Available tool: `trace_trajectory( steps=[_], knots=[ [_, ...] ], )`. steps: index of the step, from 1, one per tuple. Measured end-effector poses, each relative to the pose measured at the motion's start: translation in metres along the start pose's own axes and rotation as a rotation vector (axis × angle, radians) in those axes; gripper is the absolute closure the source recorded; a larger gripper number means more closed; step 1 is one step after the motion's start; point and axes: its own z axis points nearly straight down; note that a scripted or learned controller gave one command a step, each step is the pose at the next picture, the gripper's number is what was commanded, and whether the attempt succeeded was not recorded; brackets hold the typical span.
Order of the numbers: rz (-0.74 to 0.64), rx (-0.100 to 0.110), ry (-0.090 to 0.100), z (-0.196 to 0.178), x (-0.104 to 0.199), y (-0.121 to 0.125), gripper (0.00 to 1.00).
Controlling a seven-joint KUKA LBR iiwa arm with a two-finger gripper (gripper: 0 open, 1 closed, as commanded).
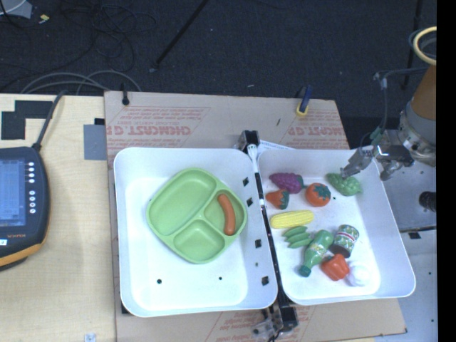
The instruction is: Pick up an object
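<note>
Nearest in the right bin [399, 276] lie a red pepper [335, 266], a green bottle [315, 251] and a small can [346, 239], close together, with something pale just right of the pepper. A little farther sit green pea pods [299, 236] and a yellow corn cob [291, 219], the corn just beyond the pods. Beyond these come a small orange-and-green piece [276, 199], an orange tomato [318, 194] and a purple grape bunch [286, 182]. At the far right edge of this bin lies a green leafy vegetable [345, 184].

In the left bin [135, 276], a green divided plate [189, 216] holds a sausage [228, 214] in its right compartment.

The tool [367, 159] hangs over the far right corner of the right bin, its fingers spread apart with nothing between them; one fingertip is just above the leafy vegetable. On the counter [71, 276] at the left rests a control pendant [20, 201].
</note>
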Motion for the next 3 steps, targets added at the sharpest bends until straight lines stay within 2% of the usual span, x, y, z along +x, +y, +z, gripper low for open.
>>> trace_trajectory(
  steps=[1, 2, 3],
  knots=[
    [-0.001, 0.0, 0.0, -0.01, 0.0, 0.0, 1.0],
    [-0.001, -0.004, -0.002, 0.035, 0.018, 0.046, 1.0],
    [-0.001, 0.004, 0.002, 0.004, 0.084, -0.024, 1.0]
  ],
)
